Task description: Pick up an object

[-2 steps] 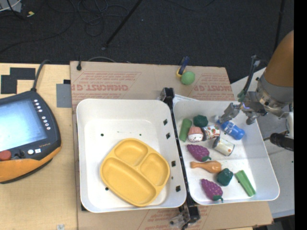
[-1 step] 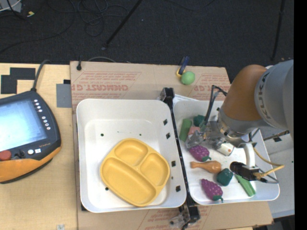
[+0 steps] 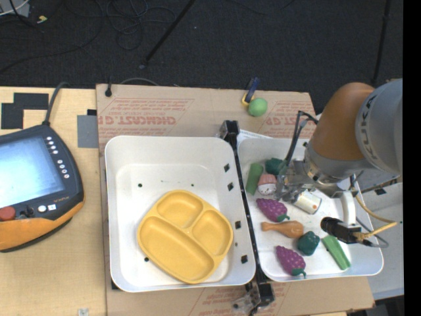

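While beside end effector (image 3: pixel 284 188), purple grapes (image 3: pixel 271 209)

Wooden bench (image 3: pixel 39 275), cardboard sheet (image 3: pixel 171 114), two white bins (image 3: pixel 131 151), control pendant (image 3: pixel 33 189), green ball (image 3: pixel 257 106)

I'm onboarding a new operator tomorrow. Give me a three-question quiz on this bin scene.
1. True or false: the yellow divided plate lies in the left bin.
2. How many purple grape bunches lie in the right bin? A) one B) two C) four
3. Fill in: the green ball rests on the ______, outside both bins.

Key:
1. True.
2. B: one bunch sits by the gripper, another near the bin's front edge.
3. Cardboard.
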`<state>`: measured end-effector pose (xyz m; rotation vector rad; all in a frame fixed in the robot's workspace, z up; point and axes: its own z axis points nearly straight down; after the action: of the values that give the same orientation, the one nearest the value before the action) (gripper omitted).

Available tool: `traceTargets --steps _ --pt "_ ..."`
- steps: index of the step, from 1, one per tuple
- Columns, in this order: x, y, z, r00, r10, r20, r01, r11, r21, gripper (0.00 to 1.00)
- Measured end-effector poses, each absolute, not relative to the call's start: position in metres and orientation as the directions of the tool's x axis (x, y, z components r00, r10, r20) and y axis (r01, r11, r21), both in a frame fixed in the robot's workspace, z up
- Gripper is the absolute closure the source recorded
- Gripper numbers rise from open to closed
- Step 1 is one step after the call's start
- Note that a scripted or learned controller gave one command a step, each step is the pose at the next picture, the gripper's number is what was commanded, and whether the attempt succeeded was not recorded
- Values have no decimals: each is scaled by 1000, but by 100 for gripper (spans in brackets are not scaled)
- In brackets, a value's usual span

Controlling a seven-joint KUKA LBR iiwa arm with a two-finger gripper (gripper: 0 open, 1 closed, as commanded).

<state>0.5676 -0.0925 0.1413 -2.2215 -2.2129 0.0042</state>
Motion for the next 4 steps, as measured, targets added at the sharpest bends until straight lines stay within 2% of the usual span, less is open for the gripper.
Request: traceTargets --steps 1,2,3,4 --pt "561 -2 226 -9 1000 4 1000 9 5 100" --pt "509 -26 393 1 1000 1 1000 -1 15 100" --pt "542 36 245 -3 1000 1 1000 4 -16 100" --pt "575 41 429 -1 1000 1 1000 1 18 100"
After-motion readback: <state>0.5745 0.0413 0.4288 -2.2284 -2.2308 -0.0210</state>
